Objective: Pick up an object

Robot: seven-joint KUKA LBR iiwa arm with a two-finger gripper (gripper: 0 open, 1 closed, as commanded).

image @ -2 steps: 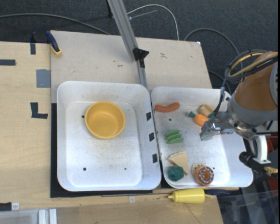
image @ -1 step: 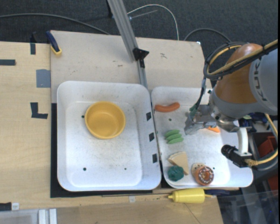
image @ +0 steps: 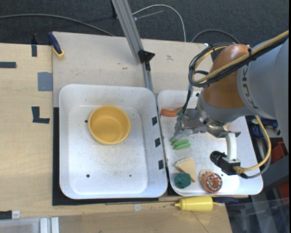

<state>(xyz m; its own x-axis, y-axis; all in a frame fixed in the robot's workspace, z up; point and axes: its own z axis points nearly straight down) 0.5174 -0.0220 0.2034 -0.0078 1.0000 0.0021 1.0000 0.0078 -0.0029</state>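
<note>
Right, most likely target is the green pod, lying flat in the right bin, just below the gripper. Gripper hangs just above the pod; nothing visible between its tips. Whether the jaws are open or closed, can't tell from this angle, the wrist hides them.

Around the pod: orange piece above it by the bin's left wall, cheese-like wedge below it, dark green lump just under the wedge, round brown-and-white item to the lower right of the pod. Left bin sits left of the pod, with a yellow bowl in it.

Risks, my read:
- Pod is low and flat, so tips may close over it and come up bare.
- Pod is close to the bin's left wall; a finger could catch the rim on descent.
- Cable and black fitting to the pod's right could drag on the bin floor.

Room: open floor to the pod's right, under the arm. Left side tight against the wall. A yellow bottle lies outside the bin, below the pod.
</note>
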